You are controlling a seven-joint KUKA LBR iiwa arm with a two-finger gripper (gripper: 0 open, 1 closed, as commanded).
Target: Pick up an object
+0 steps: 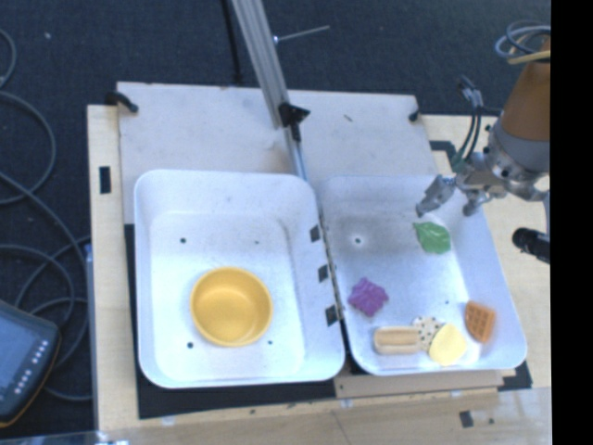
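My gripper [451,201] hangs over the far right part of the right bin [389,202], its two fingers spread apart with nothing between them. Just below and left of it lies a green toy [433,237] on the bin floor. A purple toy [368,296] rests near the bin's middle left. Along the near edge lie a tan bread roll [397,339], a spotted white piece [425,328], a pale yellow piece [448,345] and an orange waffle-like piece [479,321].
The left bin [167,211] holds a yellow bowl [231,306]. A slanted metal post [264,54] rises behind the bins, between them. Cables hang by the arm at the right. A dark device [23,360] sits off the bench at lower left.
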